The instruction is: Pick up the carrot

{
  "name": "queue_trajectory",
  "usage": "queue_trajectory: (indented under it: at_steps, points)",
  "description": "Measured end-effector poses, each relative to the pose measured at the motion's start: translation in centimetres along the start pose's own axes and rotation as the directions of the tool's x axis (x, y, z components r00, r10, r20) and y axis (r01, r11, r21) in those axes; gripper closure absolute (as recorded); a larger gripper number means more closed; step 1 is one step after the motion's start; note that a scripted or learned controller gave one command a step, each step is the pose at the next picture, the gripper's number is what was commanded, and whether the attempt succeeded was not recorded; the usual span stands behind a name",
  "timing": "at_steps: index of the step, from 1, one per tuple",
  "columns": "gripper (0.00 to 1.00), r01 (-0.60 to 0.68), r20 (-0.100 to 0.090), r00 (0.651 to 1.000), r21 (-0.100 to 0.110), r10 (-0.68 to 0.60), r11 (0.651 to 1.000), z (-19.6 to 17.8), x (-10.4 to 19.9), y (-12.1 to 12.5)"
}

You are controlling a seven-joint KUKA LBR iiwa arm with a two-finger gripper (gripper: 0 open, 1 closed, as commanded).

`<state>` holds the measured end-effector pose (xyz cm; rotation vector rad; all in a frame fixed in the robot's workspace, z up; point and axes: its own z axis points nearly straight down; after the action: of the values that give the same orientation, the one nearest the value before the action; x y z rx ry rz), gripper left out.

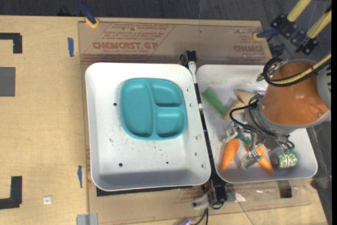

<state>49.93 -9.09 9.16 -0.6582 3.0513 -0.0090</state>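
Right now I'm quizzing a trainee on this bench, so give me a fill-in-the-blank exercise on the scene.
1. The teal divided tray lies in the ___ bin.
2. The carrot lies in the ___ bin.
3. The green stick lies ___ the carrot in the picture.
4. The end effector hangs over the ___ bin.

Missing: left; right; above; right

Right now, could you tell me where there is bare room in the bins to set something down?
The left bin has bare floor around the teal tray, widest along its near edge. The right bin is crowded: carrot, green piece and tool; bare floor only at its far-left corner.
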Motion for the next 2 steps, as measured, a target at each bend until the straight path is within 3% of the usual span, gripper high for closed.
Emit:
queue_trajectory:
  at_steps: [1,2]
  points:
    - [1.0,0.003,0.014,1.0,0.004,-0.003,1.0,-1.3,-0.6,0.0]
    - [1.0,-0.276,-0.01,0.961,-0.006,0.276,0.961,-9.5,-3.5,7.2]
